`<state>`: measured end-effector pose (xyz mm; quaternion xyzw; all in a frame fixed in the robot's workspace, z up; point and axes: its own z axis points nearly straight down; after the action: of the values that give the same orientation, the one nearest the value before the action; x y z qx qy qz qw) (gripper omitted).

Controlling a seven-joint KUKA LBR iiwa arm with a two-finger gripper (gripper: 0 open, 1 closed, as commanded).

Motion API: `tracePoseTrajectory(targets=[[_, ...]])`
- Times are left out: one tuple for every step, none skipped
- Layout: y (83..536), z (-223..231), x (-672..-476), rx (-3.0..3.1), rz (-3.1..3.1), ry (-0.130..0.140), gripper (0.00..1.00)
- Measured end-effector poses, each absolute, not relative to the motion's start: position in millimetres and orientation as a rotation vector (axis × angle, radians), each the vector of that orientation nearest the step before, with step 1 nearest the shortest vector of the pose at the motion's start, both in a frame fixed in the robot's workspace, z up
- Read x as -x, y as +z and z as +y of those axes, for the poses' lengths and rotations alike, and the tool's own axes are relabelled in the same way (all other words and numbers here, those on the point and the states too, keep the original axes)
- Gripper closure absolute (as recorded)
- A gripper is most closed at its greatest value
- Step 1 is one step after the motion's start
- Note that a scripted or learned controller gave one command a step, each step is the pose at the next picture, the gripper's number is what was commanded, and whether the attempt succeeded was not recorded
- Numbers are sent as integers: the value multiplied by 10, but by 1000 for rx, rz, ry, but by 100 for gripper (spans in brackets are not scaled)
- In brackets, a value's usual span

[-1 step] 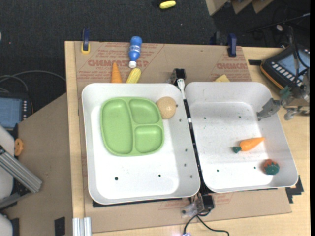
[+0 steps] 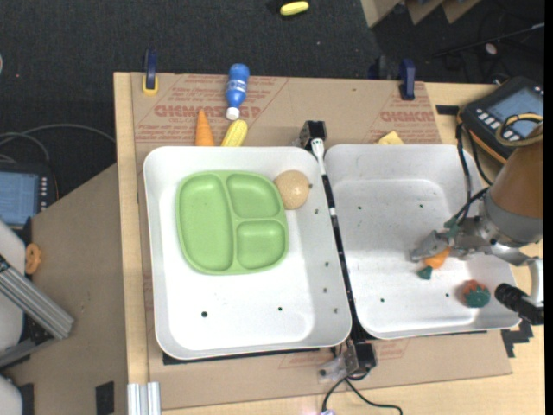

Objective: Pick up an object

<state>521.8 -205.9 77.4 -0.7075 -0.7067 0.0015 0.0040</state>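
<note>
The gripper (image 2: 429, 253) is seen low in the right bin (image 2: 380, 232), at the right of the frame, with the arm (image 2: 518, 197) entering from the right edge. A small orange piece (image 2: 438, 260) lies at the fingertips, with a small teal piece (image 2: 424, 272) just below it. Whether the fingers are apart or clamped on the orange piece cannot be told. A teal and orange object (image 2: 474, 295) is noted at lower right of the same bin. A green divided plate (image 2: 232, 221) and a tan ball (image 2: 293, 188) are seen in the left bin (image 2: 233, 318). The pick is judged not yet confirmed: closure, if not made, and lift are left.
</note>
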Motion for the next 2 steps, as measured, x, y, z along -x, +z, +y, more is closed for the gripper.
tracePoseTrajectory(targets=[[951, -2076, -5249, 2226, -2223, -1, 100], [844, -1328, -6018, 2213, -2235, -8, 100]])
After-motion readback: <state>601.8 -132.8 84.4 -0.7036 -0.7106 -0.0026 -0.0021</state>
